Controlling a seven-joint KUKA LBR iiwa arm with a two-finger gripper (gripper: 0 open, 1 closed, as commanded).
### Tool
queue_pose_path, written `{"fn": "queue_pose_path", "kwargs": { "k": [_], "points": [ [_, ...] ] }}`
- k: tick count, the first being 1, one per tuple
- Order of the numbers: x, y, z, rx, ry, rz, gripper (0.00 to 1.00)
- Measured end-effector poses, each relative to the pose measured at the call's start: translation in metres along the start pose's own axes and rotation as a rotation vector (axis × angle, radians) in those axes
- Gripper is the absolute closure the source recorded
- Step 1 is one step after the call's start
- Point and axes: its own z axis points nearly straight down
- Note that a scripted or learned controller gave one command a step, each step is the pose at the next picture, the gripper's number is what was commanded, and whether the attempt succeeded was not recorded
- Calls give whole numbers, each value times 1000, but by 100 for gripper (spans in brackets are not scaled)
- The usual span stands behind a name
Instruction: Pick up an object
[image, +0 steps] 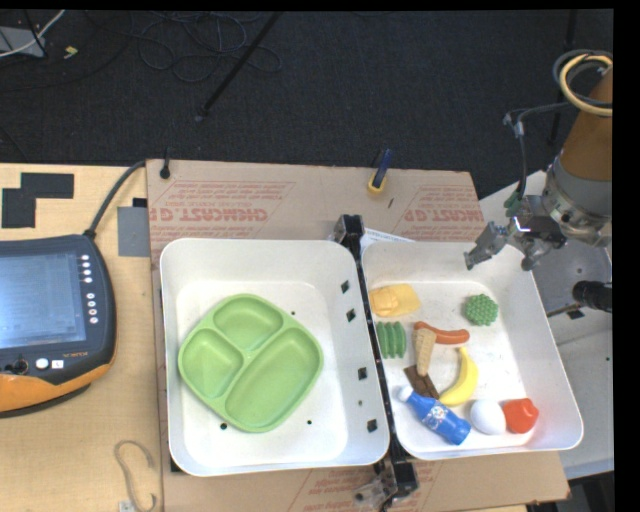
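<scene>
At the bottom of the frame, nearest the camera, the front rims of the two white bins lie side by side on the counter (60, 185). The right bin (550, 340) holds a group of small toys. Along its lower edge there are a blue bottle (438, 416), a white egg (487, 416) and a red cup (520, 414); the egg touches both the bottle and the cup. Just above them a yellow banana (462, 377) stands nearly upright, with a brown piece (420, 381) and a pale wedge (427, 348) to its left. A red sausage (443, 333) lies across the top of the wedge. Further left there is a green pea pod (391, 339), and above it a yellow-orange object (395, 299) which I cannot identify. A green round, bumpy toy (481, 309) lies apart from the others, in the upper right part of this bin.

The left bin (200, 265) holds a light green divided plate (251, 362) with three compartments.

The end effector (510, 243) is in the upper right of the frame, above the far right corner of the right bin. Its two fingers are spread apart, one pointing to the left and one downward, and nothing is between them. It touches no toy; the bumpy green toy is the nearest to it.

A tablet with an orange edge (45, 320) lies at the left side of the frame, on the counter.
</scene>
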Motion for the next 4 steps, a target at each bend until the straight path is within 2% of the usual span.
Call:
{"fn": "queue_pose_path", "kwargs": {
  "k": [1, 2, 3, 4],
  "points": [
    [0, 2, -9, -14, -3, -2, 0],
    [-5, 0, 38, -9, -2, -2, 0],
    [-5, 9, 97, -11, -2, -5, 0],
    [-11, 6, 151, -20, -8, -3, 0]
  ]
}}
